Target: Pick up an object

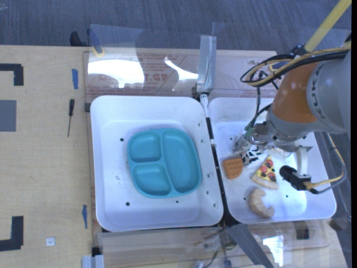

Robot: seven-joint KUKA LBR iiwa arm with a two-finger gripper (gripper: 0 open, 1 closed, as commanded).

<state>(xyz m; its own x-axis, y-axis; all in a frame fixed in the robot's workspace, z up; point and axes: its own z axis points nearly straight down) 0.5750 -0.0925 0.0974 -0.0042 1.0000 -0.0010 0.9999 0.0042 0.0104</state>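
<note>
The pick looks unfinished to me: nothing is lifted, and every object lies on a bin floor. The left bin (106, 166) carries a teal divided plate (164, 162) at its centre. The right bin (321, 205) holds the small things I could take. My arm (312, 96) comes in from three o'clock, its grey bulk and orange band hanging over that bin's upper half, wrist bent down toward the bin's middle. My gripper (252, 140) sits low there, just above a black-and-white spotted piece (251, 155); whether it touches that piece I cannot tell, and whether my fingers are apart or together is hidden by the wrist and cables.

From the gripper, the croissant (260, 202) lies at six o'clock, near the front wall. The pizza slice (266, 172) is at five o'clock, and the small brown cracker-like block (232, 167) at seven o'clock. What remains, I judge, is closing on one item and raising it.
</note>
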